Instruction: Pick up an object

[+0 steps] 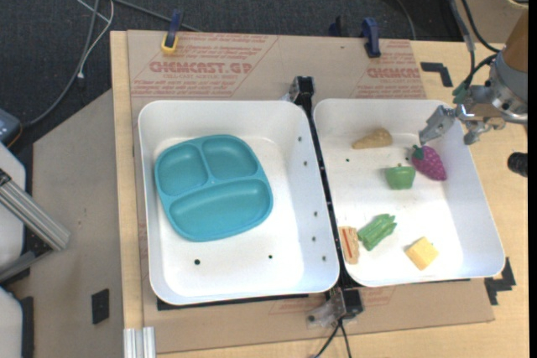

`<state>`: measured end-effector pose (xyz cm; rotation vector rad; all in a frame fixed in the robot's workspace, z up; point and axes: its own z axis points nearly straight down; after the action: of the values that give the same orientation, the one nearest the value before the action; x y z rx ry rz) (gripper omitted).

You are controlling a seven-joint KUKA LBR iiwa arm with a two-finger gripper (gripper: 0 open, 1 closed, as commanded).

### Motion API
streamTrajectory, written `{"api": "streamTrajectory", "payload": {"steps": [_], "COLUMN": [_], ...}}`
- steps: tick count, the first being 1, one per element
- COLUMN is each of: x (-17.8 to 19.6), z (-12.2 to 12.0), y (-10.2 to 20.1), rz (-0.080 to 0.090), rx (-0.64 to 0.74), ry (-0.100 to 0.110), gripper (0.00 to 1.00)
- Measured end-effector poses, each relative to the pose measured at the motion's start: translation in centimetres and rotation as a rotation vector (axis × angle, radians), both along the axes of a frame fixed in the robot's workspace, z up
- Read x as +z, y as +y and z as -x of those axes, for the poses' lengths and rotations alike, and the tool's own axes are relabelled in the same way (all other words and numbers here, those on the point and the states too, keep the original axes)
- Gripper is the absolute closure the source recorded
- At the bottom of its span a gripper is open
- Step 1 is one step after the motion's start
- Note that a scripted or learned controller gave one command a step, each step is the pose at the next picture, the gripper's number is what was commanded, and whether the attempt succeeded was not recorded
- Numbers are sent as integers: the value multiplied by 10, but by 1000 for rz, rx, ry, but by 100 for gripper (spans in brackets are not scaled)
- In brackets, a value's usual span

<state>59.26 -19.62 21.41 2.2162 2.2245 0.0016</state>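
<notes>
1. Presently the hand (454, 127) is hovering wide apart, gripping nothing, over the right bin's (470, 264) far right corner.
2. Just below it, the purple grapes (430, 163) are lying beside a green pepper (400, 176).

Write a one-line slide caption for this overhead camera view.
Pincer hovers over right white bin near purple toy grapes; teal divided plastic plate lies in left white bin.

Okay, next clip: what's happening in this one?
A grey robot arm reaches in from the right, its pincer open above the far part of the right white bin, holding nothing. Close by lies a purple toy grape bunch; a green pepper toy and a yellow block lie there too. A teal divided plate sits in the left bin.
</notes>
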Motion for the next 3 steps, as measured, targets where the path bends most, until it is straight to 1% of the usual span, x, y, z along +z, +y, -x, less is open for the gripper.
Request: {"api": "streamTrajectory", "payload": {"steps": [1, 2, 3], "x": [-1, -45, -106], "z": [0, -3, 1], "y": [0, 5, 13], "rz": [0, -3, -4], "rx": [0, -2, -3], "ry": [1, 7, 10], "gripper": [0, 0, 0]}}
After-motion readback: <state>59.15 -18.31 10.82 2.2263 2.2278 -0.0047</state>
